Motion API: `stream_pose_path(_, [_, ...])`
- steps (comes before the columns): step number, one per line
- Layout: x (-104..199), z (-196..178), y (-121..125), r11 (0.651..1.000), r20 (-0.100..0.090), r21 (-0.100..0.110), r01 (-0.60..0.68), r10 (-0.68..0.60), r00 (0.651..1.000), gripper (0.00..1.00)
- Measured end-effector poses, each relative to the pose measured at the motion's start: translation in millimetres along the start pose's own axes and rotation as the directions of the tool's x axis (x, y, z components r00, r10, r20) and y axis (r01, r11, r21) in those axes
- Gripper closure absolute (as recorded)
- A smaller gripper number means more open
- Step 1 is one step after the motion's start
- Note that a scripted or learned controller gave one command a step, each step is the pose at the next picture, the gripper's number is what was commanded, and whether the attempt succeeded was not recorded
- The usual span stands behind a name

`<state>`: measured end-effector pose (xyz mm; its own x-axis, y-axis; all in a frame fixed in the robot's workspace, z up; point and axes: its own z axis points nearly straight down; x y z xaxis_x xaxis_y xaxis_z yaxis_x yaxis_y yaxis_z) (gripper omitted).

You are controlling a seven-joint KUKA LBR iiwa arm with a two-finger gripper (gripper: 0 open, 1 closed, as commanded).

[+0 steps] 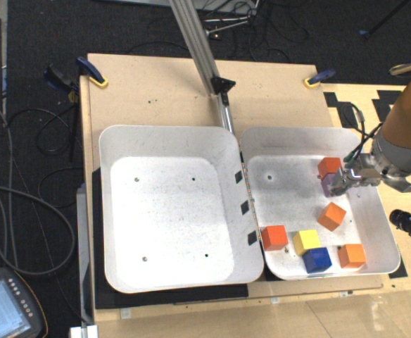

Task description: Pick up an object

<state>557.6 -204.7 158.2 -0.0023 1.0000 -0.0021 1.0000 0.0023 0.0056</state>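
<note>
The right bin (290, 153) holds several small blocks. An orange block (329, 166) lies near its right wall, with a purple block (328, 182) just below it. My gripper (340, 182) reaches in from the right and sits low against these two, right beside the purple block. Farther toward the front are an orange block (331, 216), a red-orange block (274, 237), a yellow block (306, 241), a blue block (317, 260) and another orange block (351, 255).
The left bin (114, 189) sits beside the right one on the wooden bench (156, 97). A metal pole (195, 37) slants down to the gap between the bins. Clamps (89, 72) hold the bench's back corners.
</note>
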Motion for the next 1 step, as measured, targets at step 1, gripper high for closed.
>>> stream_pose_path(1, [-2.4,-63.3,6.4,1.0,0.001,-0.002,0.001,-0.001,1.0,1.0])
